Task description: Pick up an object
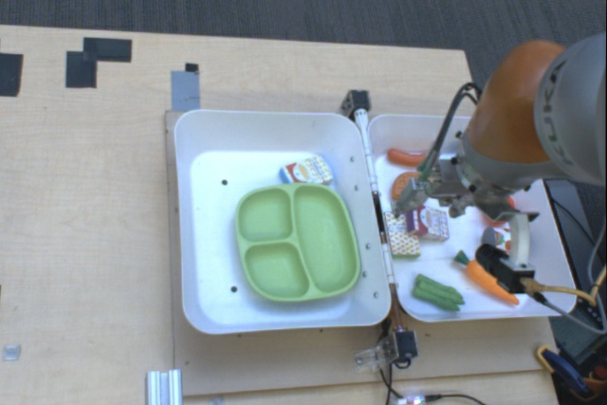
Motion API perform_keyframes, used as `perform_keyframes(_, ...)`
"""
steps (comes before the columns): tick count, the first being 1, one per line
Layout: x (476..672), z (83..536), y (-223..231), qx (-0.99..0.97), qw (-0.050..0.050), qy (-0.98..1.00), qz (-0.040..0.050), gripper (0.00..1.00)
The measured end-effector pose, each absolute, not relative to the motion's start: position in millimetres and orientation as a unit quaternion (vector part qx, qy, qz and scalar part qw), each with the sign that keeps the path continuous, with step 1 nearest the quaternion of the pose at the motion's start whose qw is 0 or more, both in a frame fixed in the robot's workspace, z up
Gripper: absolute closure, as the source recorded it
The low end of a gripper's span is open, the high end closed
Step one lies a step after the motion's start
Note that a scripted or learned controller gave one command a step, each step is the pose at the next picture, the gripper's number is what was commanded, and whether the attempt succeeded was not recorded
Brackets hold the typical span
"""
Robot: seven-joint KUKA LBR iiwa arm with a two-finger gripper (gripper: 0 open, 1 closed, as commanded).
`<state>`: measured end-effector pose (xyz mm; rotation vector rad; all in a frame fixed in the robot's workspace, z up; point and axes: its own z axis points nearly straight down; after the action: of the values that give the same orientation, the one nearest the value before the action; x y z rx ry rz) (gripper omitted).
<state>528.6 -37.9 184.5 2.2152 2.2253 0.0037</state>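
Camera view, looking down at a slant: we see no object lifted, and the likeliest candidates all lie in the right bin (417, 123), where the claw (415, 196) hangs low over the clutter in that bin's left half. We cannot tell whether the claw is wide or narrow, as the wrist above hides it, nor whether it touches anything. Just below it lies a white and purple packet (429, 224), and touching that packet's lower left corner is a pale yellow checkered piece (403, 245). Just above the claw we see a round orange item (405, 182), partly hidden, and beyond it, toward the far wall, a red-orange sausage shape (408, 155). Nearer the front wall lie a dark green vegetable (437, 292) and, to its right, an orange carrot (493, 284), with a small green bit (462, 257) between them and the packet. The grey arm (569, 119), with its orange band (512, 104), reaches in from the right and covers much of the bin's right half. In the left bin (204, 232) a light green divided plate (299, 242) rests near the middle, and a small white packet with blue and red print (305, 171) lies just beyond its far edge. Both bins sit on the pale wooden surface (85, 204), which carries a few black squares (95, 60) at the far left.
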Motion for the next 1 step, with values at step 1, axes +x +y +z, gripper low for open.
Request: perform_keyframes(1,542.3,97.3,-79.2,0.706,0.005,0.708,0.0039,0.00)
